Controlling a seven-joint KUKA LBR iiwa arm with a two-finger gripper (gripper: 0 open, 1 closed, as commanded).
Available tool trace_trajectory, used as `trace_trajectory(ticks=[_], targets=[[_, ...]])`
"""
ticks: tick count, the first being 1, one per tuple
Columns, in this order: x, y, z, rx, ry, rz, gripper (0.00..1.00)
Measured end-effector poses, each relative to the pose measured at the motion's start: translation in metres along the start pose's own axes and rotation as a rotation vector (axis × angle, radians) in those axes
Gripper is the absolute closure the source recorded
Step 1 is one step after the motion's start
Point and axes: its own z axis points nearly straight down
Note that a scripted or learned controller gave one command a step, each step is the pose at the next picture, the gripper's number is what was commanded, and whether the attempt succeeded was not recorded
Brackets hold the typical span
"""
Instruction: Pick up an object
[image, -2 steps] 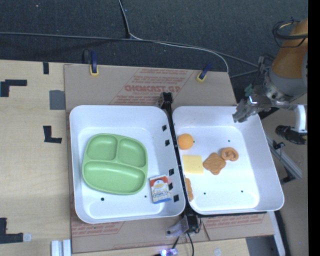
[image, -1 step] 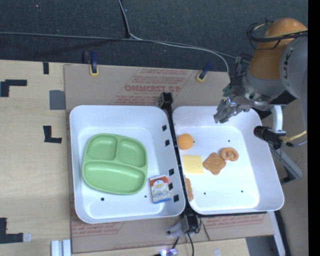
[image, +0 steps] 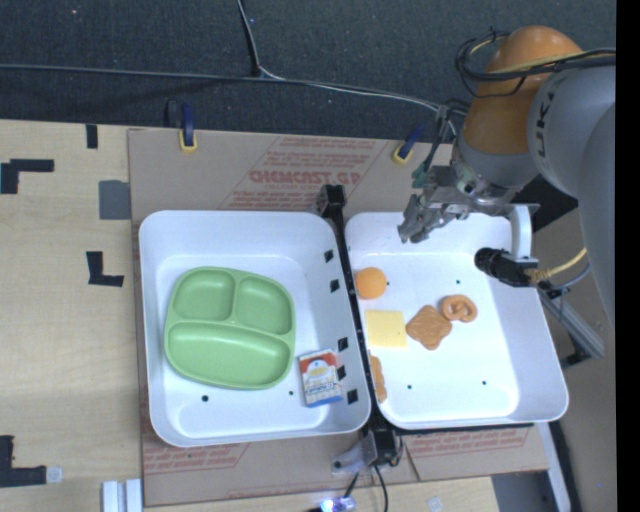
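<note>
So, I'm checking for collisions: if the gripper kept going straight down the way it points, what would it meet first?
Probably bare floor of the right bin, near its upper edge. The gripper hangs above it; the orange ball sits off to the side. Depth is unclear.

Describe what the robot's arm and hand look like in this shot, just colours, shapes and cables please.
The arm is bulky, smooth and grey, with a rounded orange band above the wrist. Thin black cables loop over that orange section and run down toward the wrist. The hand is a small dark metallic assembly with exposed wiring. A white bracket with a black cylindrical part sticks out beside it.
</note>
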Motion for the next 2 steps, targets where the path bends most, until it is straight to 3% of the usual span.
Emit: trace_trajectory(ticks=[2], targets=[[0.107,-0.004,0.012,0.002,-0.001,-0.001,1.00]])
